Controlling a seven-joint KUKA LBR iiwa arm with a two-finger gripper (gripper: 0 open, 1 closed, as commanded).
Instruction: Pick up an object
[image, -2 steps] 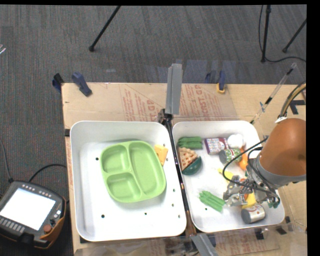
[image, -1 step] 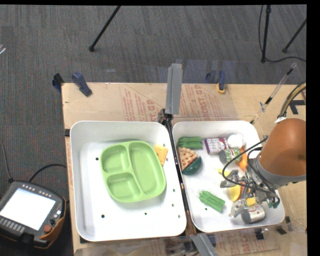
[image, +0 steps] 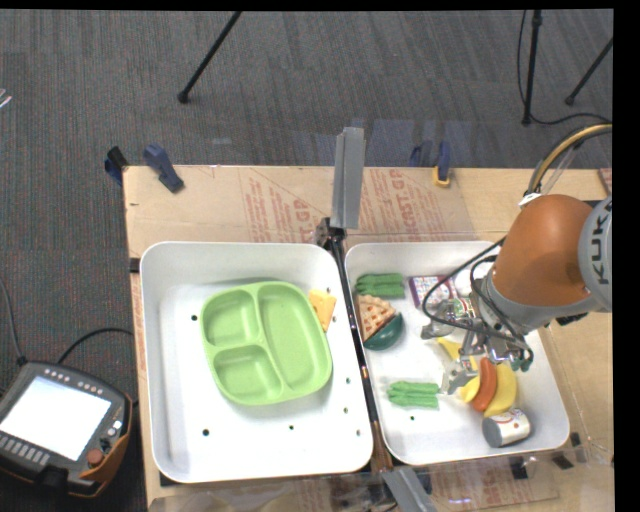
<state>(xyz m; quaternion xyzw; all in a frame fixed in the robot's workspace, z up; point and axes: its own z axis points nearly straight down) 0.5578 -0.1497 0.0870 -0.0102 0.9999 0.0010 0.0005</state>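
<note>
Can (image: 507, 427) nearest, front right corner of right bin (image: 400, 452): rigid, slick, rolls. My fingers (image: 471, 368) hover spread, holding nothing, just over the hot dog (image: 486, 386) and banana (image: 504, 391). I'd judge both light plastic; pinch hot dog mid-length, across its width.

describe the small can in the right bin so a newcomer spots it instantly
Start at the right-hand shallow white bin and go to its near right corner. There a small silver metal can lies on its side, just below the yellow plastic banana and red-orange sausage-shaped toy. It is the one shiny cylinder among the toy foods.
</note>
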